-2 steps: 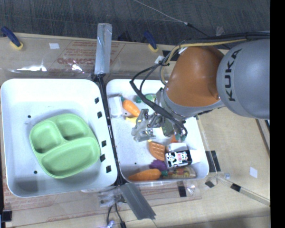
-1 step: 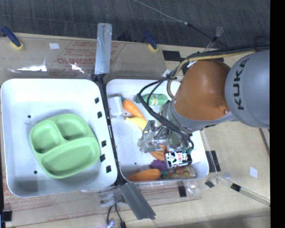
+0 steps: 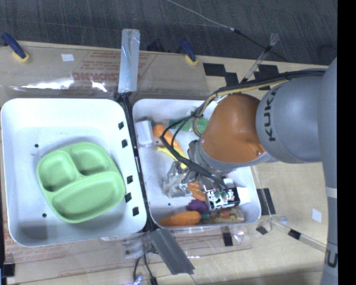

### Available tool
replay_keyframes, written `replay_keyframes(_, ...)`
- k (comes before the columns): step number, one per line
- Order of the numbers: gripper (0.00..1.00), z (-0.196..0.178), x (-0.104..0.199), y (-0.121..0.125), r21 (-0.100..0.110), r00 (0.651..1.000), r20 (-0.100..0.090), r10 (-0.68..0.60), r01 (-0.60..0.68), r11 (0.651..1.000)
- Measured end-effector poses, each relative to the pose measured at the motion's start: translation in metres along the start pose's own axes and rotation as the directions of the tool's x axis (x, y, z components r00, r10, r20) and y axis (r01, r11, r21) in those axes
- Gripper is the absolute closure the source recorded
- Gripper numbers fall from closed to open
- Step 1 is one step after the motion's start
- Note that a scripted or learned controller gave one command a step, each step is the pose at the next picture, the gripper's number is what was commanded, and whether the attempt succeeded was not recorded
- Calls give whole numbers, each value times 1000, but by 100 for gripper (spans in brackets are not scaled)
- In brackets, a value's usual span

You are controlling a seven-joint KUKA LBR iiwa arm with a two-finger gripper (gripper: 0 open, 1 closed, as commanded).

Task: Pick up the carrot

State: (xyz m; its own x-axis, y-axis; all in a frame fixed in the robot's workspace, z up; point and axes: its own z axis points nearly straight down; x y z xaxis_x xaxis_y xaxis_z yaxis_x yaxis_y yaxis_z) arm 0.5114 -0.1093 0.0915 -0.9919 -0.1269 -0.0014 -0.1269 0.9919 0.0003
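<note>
arm (image 3: 285, 123) comes in from right, hangs over right bin (image 3: 157, 108), wrist pointed down so it can grab from above

left bin (image 3: 12, 135) holds green divided plate (image 3: 80, 180), out of way

gripper (image 3: 179, 181) low among toy food clutter, fingers... honestly cannot tell, open or shut

carrot (image 3: 181, 219) lies flat by near wall of right bin, near gripper, not between fingers, so not picked yet imo

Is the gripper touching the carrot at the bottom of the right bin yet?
Apart. The camera view shows bare white bin floor between the gripper and the carrot lying along the right bin's near wall.
</note>
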Motion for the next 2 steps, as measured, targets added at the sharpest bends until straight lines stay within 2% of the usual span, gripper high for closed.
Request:
replay_keyframes(1, 100, -12, 13, -23, 1, 909, -1, 418, -418, 909)
replay_keyframes(2, 100, -35, 20, 15, 2, 744, -4, 668, -668, 744)
